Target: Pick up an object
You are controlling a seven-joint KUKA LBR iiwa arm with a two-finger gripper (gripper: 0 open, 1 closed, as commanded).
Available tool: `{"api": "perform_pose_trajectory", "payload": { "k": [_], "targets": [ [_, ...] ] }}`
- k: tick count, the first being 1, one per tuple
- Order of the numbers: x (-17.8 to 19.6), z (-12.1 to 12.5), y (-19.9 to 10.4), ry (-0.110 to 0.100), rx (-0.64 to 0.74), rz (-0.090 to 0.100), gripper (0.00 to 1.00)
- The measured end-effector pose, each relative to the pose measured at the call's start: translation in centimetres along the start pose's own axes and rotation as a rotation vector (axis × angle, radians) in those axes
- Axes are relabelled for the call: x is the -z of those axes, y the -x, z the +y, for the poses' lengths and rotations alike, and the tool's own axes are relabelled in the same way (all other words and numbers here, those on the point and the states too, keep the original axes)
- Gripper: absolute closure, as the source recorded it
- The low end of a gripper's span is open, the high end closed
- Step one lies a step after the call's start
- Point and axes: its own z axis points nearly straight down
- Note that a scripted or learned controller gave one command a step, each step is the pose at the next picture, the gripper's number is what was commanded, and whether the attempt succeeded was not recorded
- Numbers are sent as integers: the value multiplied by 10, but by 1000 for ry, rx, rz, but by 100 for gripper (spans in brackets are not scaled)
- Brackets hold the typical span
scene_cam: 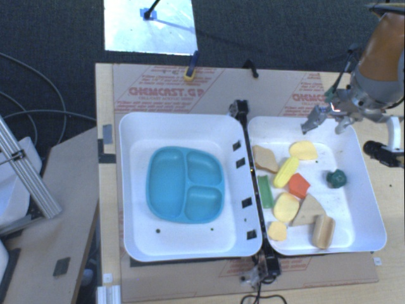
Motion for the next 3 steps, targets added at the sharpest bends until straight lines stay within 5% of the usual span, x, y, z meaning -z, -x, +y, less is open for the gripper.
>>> {"api": "perform_pose_trajectory", "payload": {
  "k": [1,2,3],
  "targets": [
    [-131,3,-13,3,0,0,0],
    [-140,-122,1,-6,-8,1,0],
    [-129,-116,-1,8,-2,0,100]
  ]
}}
